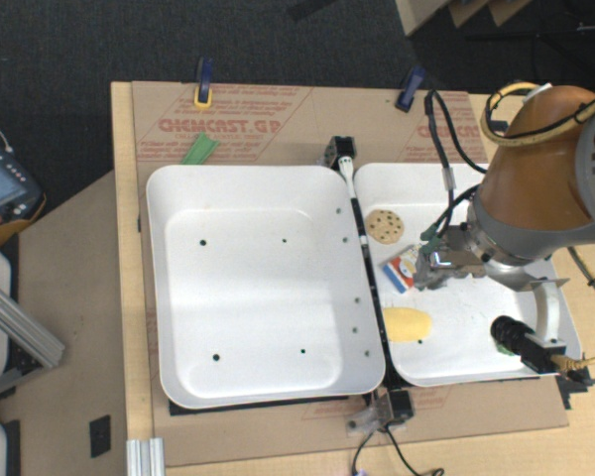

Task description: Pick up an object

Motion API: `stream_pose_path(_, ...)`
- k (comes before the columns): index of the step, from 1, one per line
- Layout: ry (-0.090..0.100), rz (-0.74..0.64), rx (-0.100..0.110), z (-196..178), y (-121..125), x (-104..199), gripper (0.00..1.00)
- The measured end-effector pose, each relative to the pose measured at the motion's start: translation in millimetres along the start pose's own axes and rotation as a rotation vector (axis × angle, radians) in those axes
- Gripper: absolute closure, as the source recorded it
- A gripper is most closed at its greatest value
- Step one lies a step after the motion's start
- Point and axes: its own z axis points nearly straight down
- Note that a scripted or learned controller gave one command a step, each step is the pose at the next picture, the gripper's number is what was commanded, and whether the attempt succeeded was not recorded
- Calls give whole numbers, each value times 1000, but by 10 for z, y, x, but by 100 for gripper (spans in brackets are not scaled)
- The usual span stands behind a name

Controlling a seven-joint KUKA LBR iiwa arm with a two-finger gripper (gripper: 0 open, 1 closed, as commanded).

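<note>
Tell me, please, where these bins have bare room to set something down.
The whole left bin is bare. The right bin is crowded: cookie, small packet, yellow lump and the claw fill its left side; a bare strip lies behind the cookie.

green strip [199,149] and blue clamp [204,72] on cardboard [312,117]

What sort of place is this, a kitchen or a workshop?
Most likely a robotics lab test bench. A grey and orange robot arm with a claw hangs over the right white bin, beside the left white bin, both on a clamped cardboard sheet.
</note>
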Motion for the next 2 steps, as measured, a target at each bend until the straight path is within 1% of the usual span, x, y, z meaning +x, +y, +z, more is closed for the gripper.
stream_pose_path(1,-4,6,-8,-135,7,-39,100)
stream_pose_path(2,-5,7,-14,-676,-87,-266,100)
